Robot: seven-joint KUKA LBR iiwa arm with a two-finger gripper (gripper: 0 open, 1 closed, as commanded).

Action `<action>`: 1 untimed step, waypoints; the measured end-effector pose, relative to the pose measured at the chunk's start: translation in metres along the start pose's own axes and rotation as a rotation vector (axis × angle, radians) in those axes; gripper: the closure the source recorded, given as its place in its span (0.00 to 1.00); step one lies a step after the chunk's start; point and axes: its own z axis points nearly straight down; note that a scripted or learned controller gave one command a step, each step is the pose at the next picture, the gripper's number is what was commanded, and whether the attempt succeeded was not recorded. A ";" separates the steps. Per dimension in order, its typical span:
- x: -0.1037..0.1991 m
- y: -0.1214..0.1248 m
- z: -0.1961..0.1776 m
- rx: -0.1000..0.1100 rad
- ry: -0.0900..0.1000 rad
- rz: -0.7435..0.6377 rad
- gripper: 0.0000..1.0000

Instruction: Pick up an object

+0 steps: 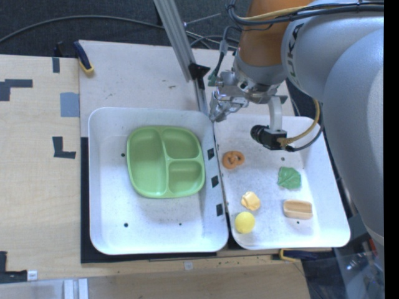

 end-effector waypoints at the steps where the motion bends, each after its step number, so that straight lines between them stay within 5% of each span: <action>1: 0.059 -0.010 0.020 0.003 -0.001 0.000 1.00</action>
